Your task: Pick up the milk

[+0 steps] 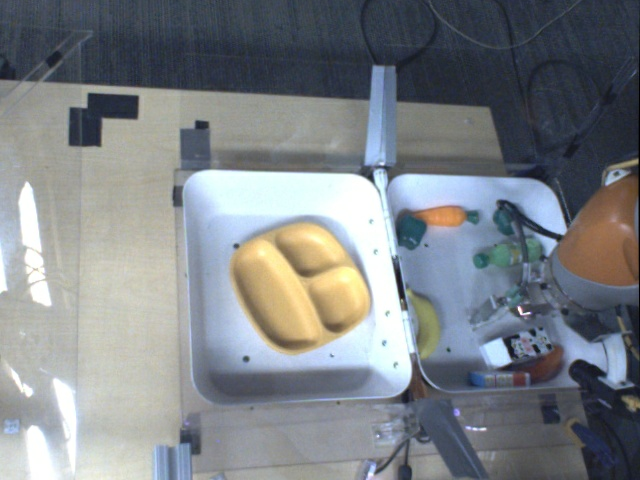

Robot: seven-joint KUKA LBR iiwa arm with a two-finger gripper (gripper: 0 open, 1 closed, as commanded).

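Note:
The milk (517, 347) is a small white carton with black patches. It lies on its side near the front of the right bin (455, 258). My gripper (508, 305) hangs just behind and above the carton, at the end of the grey arm with the orange band (603, 240) coming in from the right. Its metal fingers (484, 314) look spread apart with nothing between them, and the carton is apart from them.
Also in the right bin are a carrot (445, 216), a teal object (410, 230), a green bottle (497, 257), a yellow fruit (425, 323), a red and blue tube (503, 377) and a dark red item (547, 365). In the left bin (205, 298) lies a large yellow loaf-like object (298, 284).

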